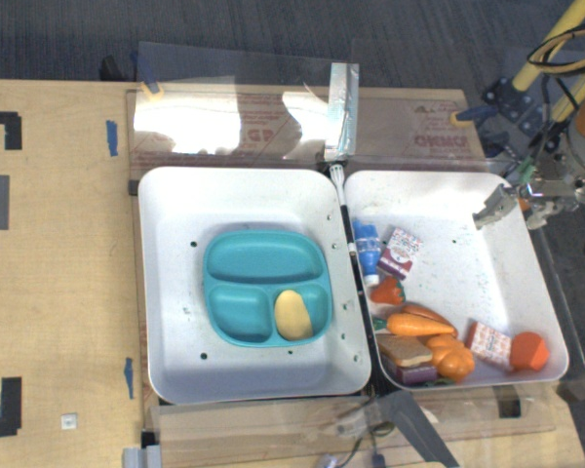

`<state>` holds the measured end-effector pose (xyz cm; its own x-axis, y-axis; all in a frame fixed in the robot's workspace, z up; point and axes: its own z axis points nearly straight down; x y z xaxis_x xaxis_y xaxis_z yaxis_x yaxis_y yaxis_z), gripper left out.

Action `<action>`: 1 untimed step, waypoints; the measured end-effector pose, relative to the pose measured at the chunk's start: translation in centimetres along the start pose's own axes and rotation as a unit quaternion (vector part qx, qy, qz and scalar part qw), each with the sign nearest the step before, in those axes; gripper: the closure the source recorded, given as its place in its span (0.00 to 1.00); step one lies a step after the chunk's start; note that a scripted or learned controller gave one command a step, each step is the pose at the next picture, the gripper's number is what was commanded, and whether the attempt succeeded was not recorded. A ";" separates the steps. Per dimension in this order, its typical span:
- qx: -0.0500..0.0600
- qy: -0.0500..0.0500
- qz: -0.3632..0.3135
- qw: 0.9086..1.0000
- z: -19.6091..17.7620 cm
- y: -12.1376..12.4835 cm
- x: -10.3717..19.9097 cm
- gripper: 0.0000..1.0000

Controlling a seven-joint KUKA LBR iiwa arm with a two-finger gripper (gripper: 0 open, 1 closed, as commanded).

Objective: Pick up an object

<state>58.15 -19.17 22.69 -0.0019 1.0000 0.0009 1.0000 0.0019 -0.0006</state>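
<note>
Two shallow white bins sit side by side on the bench. The left bin (166, 261) holds one teal divided plate (266, 286) with three compartments; one yellow potato-shaped piece (292, 315) lies in its lower right compartment.

The right bin (448, 213) holds the loose objects, all gathered toward its left and near walls. Against the dividing wall stands one blue bottle (367, 246), and just beside it one small carton (401, 252) in white and maroon; its printing is too small to read. Below them lies one red-and-green piece (385, 292), partly hidden. One orange carrot (421, 322) lies across the near middle, with one brown block like a sandwich (409, 357) below it and one small orange fruit (453, 363) touching that block's right side. Further right are one pink-and-white packet (487, 342), its print unreadable, and one orange-red ball (529, 351) next to it in the near right corner.

The gripper (515, 201) hangs over the far right edge of the right bin, well apart from the pile of objects, with nothing visibly between its fingers; whether they are spread or closed cannot be told at this angle.

Behind the bins a clear sheet lies on brown cardboard with mirrored reddish lettering that cannot be made out. Several strips of blue tape (111, 136) mark the wooden bench (49, 310).
</note>
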 end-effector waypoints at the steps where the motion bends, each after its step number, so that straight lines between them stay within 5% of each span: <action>1: -0.002 -0.001 -0.119 0.993 3.3 8.6 4.1 0.00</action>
<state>66.76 -15.02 19.44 -0.2385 0.9711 -0.0013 0.9711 0.2385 0.0029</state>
